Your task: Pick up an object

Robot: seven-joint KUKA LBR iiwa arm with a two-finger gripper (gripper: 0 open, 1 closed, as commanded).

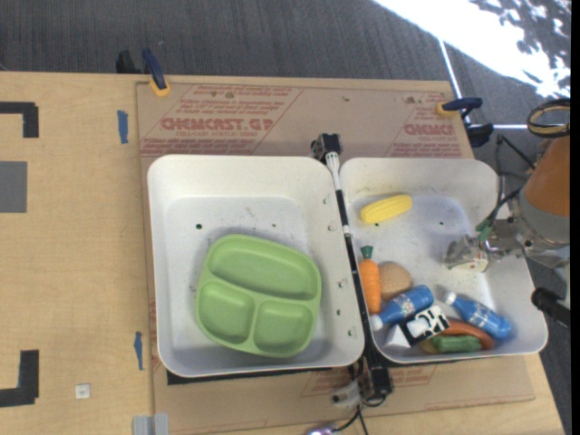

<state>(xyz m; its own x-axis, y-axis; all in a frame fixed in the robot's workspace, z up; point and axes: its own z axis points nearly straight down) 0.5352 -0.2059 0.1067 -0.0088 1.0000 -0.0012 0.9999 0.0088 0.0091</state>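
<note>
White bin (426, 175) toys sit packed close, so the fingers (464, 254), whose opening I cannot tell, might bump the blue bottle (405, 304) and grab nothing.

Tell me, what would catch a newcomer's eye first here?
A big green tray with three compartments lies in the left bin. In the right bin, a yellow corn cob lies apart near the back, while a carrot and blue bottles crowd the front.
</note>
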